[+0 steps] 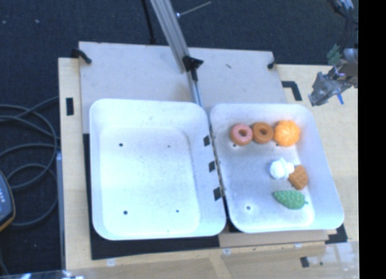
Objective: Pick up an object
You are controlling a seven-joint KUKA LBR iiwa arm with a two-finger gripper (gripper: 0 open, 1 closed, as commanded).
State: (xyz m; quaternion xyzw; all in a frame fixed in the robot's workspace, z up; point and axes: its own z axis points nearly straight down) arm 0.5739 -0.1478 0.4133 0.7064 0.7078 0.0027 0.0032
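Dark carpet surrounds your bench, where two shallow white bins sit side by side. You have the left bin bare and the right bin holding every candidate: an orange, two doughnuts, brown and pink, a green leafy piece, a brown lump touching a white piece. Go for the green piece; it lies apart from the others. Your gripper hangs beyond the right bin's far corner, blurred, so its state cannot be judged.
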